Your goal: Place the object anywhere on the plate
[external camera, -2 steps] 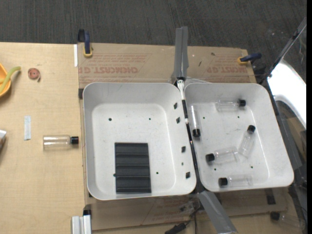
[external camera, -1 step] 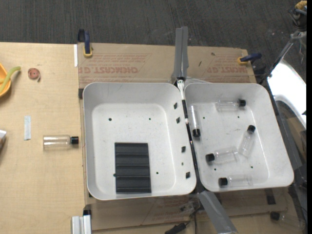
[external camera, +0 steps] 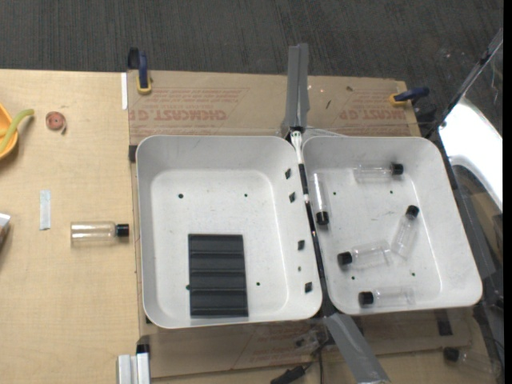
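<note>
A black ribbed plate (external camera: 216, 275) lies flat in the front half of the left bin (external camera: 160, 182). The right bin (external camera: 448, 206) holds several clear vials with black caps. One vial (external camera: 376, 173) lies near the back, and another (external camera: 319, 201) lies along the left wall. A third vial (external camera: 404, 232) lies slanted at mid-right, touching or nearly touching a vial (external camera: 364, 256) in front of it. One more vial (external camera: 386, 297) rests by the front wall.
On the wooden bench left of the bins lie another capped vial (external camera: 98, 231), a white strip (external camera: 45, 210), a small red disc (external camera: 54, 120) and a yellow-orange object (external camera: 8, 130). Clamps (external camera: 142, 72) (external camera: 408, 96) hold the cardboard behind the bins. A grey post (external camera: 297, 86) stands between the bins.
</note>
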Robot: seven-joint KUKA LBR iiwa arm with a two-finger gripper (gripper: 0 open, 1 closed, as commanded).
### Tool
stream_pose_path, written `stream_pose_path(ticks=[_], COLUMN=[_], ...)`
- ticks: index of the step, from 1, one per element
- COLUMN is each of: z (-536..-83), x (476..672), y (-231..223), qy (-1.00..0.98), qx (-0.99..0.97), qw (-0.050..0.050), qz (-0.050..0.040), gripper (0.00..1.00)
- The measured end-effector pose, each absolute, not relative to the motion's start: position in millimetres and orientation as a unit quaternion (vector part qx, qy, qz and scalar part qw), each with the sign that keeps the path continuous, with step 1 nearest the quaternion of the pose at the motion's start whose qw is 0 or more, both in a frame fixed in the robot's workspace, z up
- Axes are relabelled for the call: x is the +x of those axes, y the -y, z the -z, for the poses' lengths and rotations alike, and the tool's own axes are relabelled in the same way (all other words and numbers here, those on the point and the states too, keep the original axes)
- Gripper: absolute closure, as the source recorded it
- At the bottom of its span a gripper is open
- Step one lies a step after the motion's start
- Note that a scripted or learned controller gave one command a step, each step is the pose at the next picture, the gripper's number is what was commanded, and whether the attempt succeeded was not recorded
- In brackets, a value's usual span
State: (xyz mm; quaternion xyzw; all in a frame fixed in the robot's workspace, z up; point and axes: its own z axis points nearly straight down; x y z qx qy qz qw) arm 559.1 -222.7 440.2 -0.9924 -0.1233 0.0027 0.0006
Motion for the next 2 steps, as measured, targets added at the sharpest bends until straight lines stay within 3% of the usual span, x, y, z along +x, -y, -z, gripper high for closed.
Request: stream_pose_path(ticks=[1,2], z=[-436.8,-440.4], x=[622.9,541.1], y=[182.4,222.7], qy=[0.101,0.114], qx=[-0.995,-0.993], qw=[0.000,0.001], qz=[-0.0025,-0.0026], gripper=[0.00,0.00])
